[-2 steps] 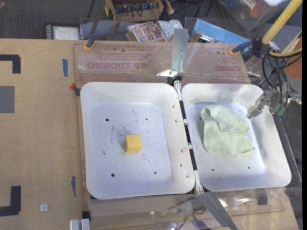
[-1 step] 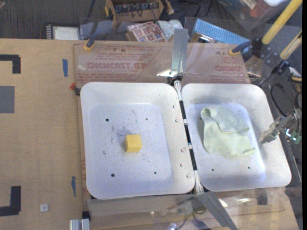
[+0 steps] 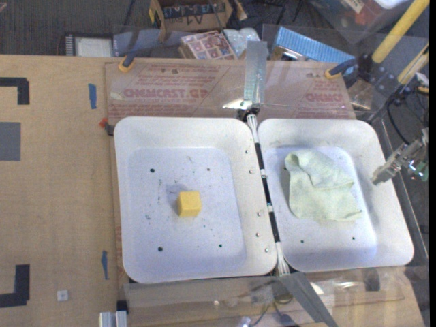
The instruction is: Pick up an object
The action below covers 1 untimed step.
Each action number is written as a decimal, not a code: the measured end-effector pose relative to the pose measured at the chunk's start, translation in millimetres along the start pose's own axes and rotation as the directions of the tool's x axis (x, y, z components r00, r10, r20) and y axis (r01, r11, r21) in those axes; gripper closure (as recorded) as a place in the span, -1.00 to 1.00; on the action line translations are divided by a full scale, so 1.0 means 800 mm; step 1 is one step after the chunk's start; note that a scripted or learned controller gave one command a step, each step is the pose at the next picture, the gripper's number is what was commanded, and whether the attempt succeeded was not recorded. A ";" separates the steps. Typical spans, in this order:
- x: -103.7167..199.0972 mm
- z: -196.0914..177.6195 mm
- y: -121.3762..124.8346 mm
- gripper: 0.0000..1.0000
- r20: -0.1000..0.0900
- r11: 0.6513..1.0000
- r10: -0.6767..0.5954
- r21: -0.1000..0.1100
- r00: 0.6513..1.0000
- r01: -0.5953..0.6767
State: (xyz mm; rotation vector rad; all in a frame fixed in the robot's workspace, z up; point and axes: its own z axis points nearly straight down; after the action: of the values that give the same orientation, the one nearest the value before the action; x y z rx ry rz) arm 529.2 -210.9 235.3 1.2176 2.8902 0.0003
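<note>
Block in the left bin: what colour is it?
Yellow. The block shows plainly in the camera view, lying near the middle of the left bin.

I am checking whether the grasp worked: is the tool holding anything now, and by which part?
Nothing is held. The tool is at the right bin's right rim, apart from the pale green crumpled cloth; the small yellow cube lies in the left bin.

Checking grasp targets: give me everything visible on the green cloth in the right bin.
The green cloth is pale yellow-green, soft-looking fabric, crumpled rather than spread flat, with folds and a raised bunched edge at its upper left. It lies on the floor of the right bin, covering much of the middle and reaching toward the far wall. Nothing rests on it. The pincer is over the bin's right rim, apart from the cloth.
</note>
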 end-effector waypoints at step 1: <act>-0.024 -0.063 0.019 1.00 0.000 0.999 -0.047 0.000 0.999 0.047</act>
State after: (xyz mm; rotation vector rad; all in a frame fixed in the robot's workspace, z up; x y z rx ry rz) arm 553.6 -213.6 286.2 1.1488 2.9180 0.0004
